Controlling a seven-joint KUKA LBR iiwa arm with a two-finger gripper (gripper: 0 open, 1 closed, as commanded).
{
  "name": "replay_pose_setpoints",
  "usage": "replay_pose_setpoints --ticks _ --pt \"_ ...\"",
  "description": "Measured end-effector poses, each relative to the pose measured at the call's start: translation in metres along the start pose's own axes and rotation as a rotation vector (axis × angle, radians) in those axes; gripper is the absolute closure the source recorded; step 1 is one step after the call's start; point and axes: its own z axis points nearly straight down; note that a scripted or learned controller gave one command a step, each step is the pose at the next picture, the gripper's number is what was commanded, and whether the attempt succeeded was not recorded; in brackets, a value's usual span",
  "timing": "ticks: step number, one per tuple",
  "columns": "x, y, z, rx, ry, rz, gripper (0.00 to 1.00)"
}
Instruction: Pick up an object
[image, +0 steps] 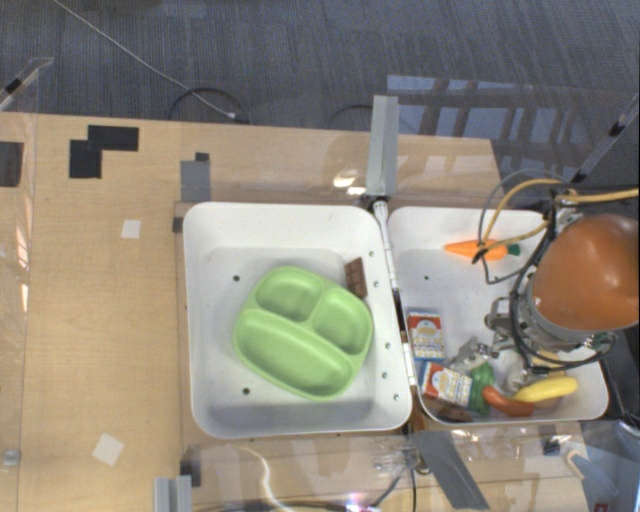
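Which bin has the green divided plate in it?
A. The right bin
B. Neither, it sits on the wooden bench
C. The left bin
C. The green divided plate lies inside the left bin, while the right bin holds the carrot and other small items.

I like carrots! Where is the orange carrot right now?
The carrot lies in the right bin, near its far edge, in the camera view. It is beside the arm's cables, well away from the banana at the near edge.
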Motion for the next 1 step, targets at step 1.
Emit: replay_pose_setpoints --ticks 1 --pt "-0.0088 0.0033 -0.0004 0.001 0.001 -0.188 0.0"
